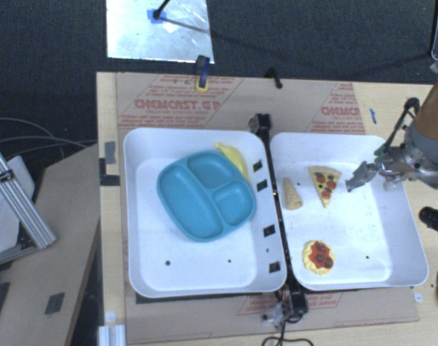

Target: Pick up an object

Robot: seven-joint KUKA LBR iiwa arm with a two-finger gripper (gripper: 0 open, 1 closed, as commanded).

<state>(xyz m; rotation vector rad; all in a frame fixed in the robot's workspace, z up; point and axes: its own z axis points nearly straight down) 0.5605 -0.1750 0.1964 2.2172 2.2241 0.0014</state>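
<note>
I read "CHEMCAST GP" in red on the brown board (177, 104) under my bins. My gripper (357, 176) hangs over the right bin (403, 265), just beside the pizza slice (324, 184). I cannot tell how it is set. A blue tray (206, 205) fills the left bin (143, 265).

Even, fairly bright overhead light falls across the scene, and the two white bins (204, 283) come out near-bleached with soft, faint shadows along their walls. A shiny sheet (159, 19) at the top catches pale glare. The picture is slightly grainy and soft; the dark surround stays dim.
</note>
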